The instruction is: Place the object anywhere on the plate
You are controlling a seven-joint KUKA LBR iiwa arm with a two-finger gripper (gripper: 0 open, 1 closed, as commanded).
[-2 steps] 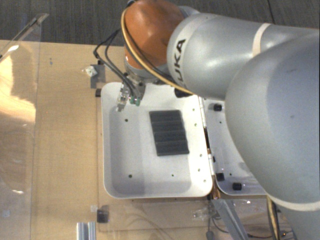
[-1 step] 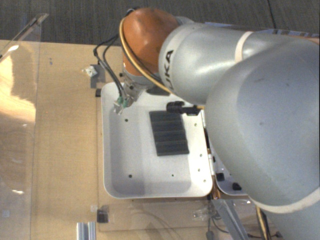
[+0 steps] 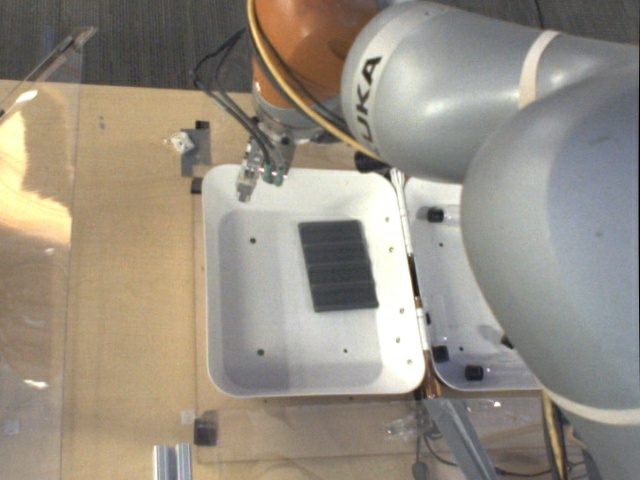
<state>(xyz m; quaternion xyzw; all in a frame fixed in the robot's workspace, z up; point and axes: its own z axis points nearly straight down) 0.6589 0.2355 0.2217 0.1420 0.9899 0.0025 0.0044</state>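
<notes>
Hovering over the back-left corner of the left bin (image 3: 225, 298), my pincer (image 3: 258, 176) hangs with its 2 fingers slightly parted, gripping nothing. A dark ribbed plate (image 3: 338, 265) lies flat on that bin's floor.

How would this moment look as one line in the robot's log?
tool: over left bin's back-left corner | dark ridged plate: in left bin, nothing on it | held object: none seen
</notes>
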